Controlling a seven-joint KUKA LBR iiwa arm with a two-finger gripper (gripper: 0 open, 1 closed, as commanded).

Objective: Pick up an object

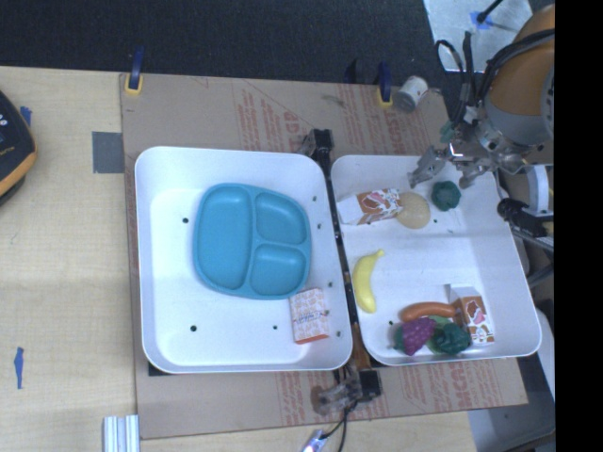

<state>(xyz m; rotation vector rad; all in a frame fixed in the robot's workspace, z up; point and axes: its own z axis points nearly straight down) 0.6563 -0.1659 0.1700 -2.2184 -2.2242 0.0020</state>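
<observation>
— While we look down from the camera view, what do we find in the two bins?

— We see the left bin (160,252) holding a blue divided plate (252,240) near its middle, with a small red-and-white packet (310,314) lying at about five o'clock from the plate, against the near right corner. The right bin (509,262) holds more. At its twelve o'clock end sit a red-and-white carton (379,205), a pale round ball (413,211) touching the carton's right side, and a dark green ball (446,195) just beside that. A yellow banana (366,280) lies along the nine o'clock wall. At six o'clock we count an orange sausage shape (429,310), a purple piece (415,334), a green leafy piece (450,339) and another small carton (473,316), all bunched together.

— And the arm?

— We see the gripper (450,166) at the right bin's one o'clock corner, its fingers (427,169) spread apart with nothing between them. The dark green ball sits directly below it, very near, though we cannot tell whether they touch.

— Any writing we can read?

— We see red printing on the cardboard sheet (254,111) under the bins, and printed faces on both cartons and the packet, but the lettering is too small for us to make out.
</observation>
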